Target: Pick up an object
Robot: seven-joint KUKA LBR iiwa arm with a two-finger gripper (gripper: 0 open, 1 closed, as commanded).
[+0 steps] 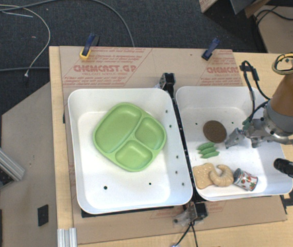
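Note:
In the right bin (223, 98) lie a brown round disc (214, 131), a green pea pod (208, 149), a tan cracker (203, 174), a croissant-shaped piece (222, 175) and a small red-and-white can (246, 179) on its side. My gripper (243, 140) hangs over the middle right of this bin, just right of the brown disc and above the can. Its two grey fingers (233, 139) stand apart, open, with nothing between them.
The left bin (84, 179) holds a green divided plate (130, 136). The arm, with its orange band (292, 94), comes in over the right bin's right wall. A black cable (250, 78) runs along the bench behind the right bin. Blue clamps (88, 45) sit at the board's far edge.

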